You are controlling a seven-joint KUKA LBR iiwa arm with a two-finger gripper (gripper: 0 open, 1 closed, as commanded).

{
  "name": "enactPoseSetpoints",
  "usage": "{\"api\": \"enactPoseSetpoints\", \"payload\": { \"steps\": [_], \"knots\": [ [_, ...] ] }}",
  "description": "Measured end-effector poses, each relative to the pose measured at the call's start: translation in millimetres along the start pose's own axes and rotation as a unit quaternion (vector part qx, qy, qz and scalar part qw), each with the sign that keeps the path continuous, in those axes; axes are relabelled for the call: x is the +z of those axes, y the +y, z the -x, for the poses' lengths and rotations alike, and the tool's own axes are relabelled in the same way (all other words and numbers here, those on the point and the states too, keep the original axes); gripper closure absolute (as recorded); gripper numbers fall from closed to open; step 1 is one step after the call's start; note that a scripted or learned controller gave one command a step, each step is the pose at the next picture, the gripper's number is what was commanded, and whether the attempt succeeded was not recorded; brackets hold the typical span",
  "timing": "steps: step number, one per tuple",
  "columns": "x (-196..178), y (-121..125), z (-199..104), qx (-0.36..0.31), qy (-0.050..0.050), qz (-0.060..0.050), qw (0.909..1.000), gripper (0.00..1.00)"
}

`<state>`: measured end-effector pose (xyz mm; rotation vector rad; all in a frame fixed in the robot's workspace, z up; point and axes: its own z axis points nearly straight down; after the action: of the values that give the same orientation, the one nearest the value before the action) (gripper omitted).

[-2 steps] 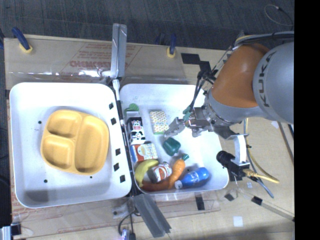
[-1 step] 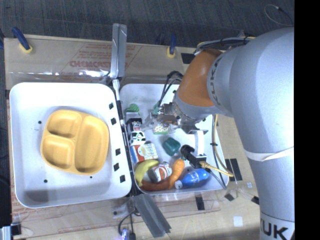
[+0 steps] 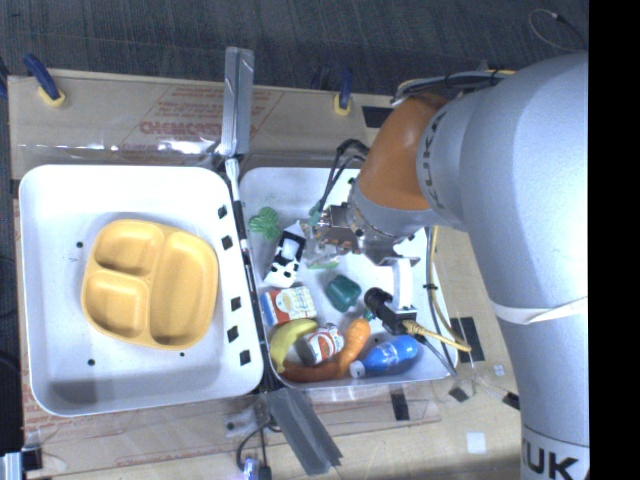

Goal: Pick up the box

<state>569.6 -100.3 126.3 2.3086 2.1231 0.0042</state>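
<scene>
Item for your record: one box (image 3: 288, 303), a small carton, mostly white with a blue edge and a red patch on its face, lying flat. Location: the right bin (image 3: 300, 178), close to that bin's left wall, just above a banana (image 3: 288, 338) and just below a black-and-white patterned item (image 3: 288, 253). You had nothing lying on top of it. Neighbours in the same bin: a teal object (image 3: 343, 290) to its right, a carrot (image 3: 355, 340), a blue bottle (image 3: 390, 353) and a green leafy piece (image 3: 265, 223) toward the bin's far corner. Gripper (image 3: 325, 236): low over the right bin, up and to the right of the box and apart from it; whether it was released or clenched you could not tell from this view. Left bin (image 3: 50, 268): one yellow divided tray (image 3: 150, 280).
</scene>
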Motion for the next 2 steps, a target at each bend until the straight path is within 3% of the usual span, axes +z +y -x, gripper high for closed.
{"api": "enactPoseSetpoints", "payload": {
  "steps": [1,2],
  "knots": [
    [-0.1,0.1,-0.1,0.0,0.0,0.0,1.0,0.0],
    [-9.4,0.1,-0.5,-0.002,0.0,-0.001,1.0,1.0]
  ]
}}
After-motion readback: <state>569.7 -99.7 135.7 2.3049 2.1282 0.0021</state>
